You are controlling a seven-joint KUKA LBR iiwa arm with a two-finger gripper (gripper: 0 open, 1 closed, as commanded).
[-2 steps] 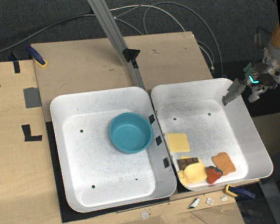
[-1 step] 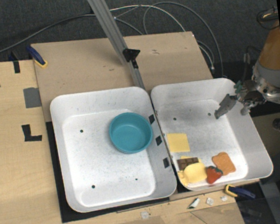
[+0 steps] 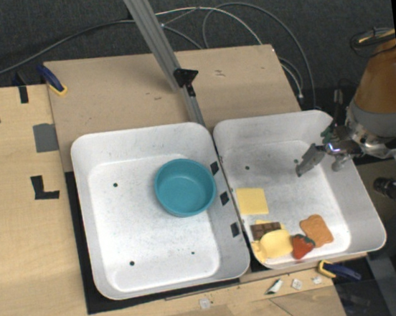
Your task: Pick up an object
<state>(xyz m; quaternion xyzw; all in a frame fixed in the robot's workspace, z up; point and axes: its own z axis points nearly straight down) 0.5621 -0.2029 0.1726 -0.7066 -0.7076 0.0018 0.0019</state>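
Gripper (image 3: pixel 319 159) fingers hang over the right side of the right bin (image 3: pixel 267 131), and I cannot tell if they are apart or together. Nothing sits between them that I can see. They are dark grey and point left and down toward the bin floor, which is bare just under them. Behind them the grey arm (image 3: pixel 377 119) comes in from the right, with its orange band (image 3: pixel 382 86) above the wrist.

Things to pick up lie at the near end of that same bin, well apart from the gripper. A flat yellow square (image 3: pixel 252 201) like a cheese slice lies by the bin's left wall. Closer to the front there is a round pale yellow piece (image 3: pixel 273 243), with a small dark brown piece (image 3: pixel 260 229) just behind it and touching it. A small red piece (image 3: pixel 302 247) sits just beside the yellow one. An orange-brown piece (image 3: pixel 317 230) shaped like a slice of bread lies next to the red one.

On the other side, the left bin (image 3: pixel 102 202) holds a blue bowl (image 3: pixel 184 186), standing upright near the wall the two bins share.

Both bins rest on a wooden bench (image 3: pixel 17 213). A grey metal pole (image 3: pixel 157 40) slants down from the top toward the bins.
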